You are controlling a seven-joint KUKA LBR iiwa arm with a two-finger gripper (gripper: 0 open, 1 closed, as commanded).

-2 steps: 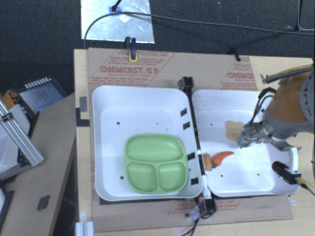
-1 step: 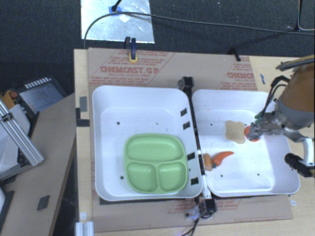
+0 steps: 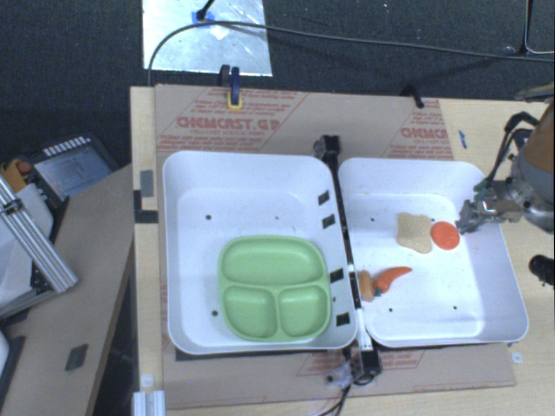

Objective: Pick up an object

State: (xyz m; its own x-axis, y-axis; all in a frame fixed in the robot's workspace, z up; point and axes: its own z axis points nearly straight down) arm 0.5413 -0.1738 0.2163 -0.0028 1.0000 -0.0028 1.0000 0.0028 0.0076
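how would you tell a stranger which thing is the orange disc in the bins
Look in the right-hand white bin, toward its far right side near the gripper. The orange disc lies flat there, touching a beige lump. It is round and plain, unlike the long, pointed carrot nearer the divider.

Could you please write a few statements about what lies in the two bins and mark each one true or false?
1. The green divided plate lies in the left bin. True.
2. The orange disc lies in the left bin. False: it lies in the right bin, beside the beige piece.
3. The toy carrot lies near the divider between the bins. True.
4. The pincer hangs over the green divided plate. False: it is at the right bin's right side, near the orange disc.
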